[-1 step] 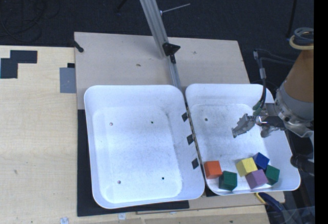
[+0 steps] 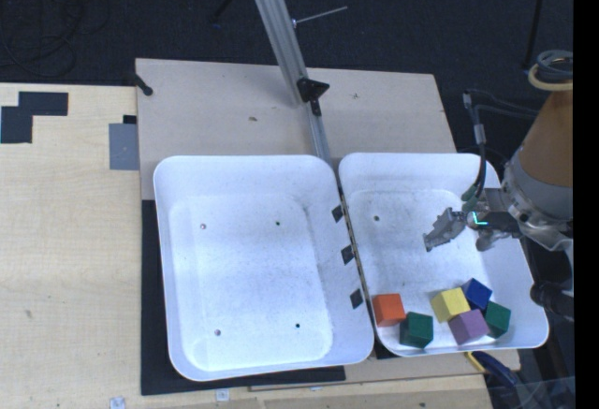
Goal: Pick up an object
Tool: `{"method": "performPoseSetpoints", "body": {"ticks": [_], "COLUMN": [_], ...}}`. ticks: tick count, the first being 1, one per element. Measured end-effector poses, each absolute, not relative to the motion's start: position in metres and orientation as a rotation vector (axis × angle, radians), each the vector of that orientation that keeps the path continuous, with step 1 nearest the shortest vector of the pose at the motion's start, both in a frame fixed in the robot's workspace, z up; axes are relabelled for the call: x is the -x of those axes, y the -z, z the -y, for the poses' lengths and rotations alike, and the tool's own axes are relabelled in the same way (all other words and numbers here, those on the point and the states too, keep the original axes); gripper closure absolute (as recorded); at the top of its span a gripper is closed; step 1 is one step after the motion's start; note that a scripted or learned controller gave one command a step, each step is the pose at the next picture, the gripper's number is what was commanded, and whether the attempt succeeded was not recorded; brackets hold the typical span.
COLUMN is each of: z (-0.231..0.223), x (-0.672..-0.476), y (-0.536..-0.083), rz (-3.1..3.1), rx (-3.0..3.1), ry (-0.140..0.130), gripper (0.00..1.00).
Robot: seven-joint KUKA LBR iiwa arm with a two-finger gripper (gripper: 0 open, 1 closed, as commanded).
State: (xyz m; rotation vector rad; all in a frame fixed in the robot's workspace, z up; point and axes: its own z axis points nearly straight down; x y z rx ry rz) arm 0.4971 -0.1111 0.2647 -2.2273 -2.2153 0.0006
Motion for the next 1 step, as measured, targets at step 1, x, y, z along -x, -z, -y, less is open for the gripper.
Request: {"method": "performPoseSetpoints", "body": {"ticks": [1], "z": [0.1112], "x": [-0.4971], "y": [-0.2647], "rz": [2.215], "rx": [2.229], "ry": [0.000], "gripper": [0.00]}}
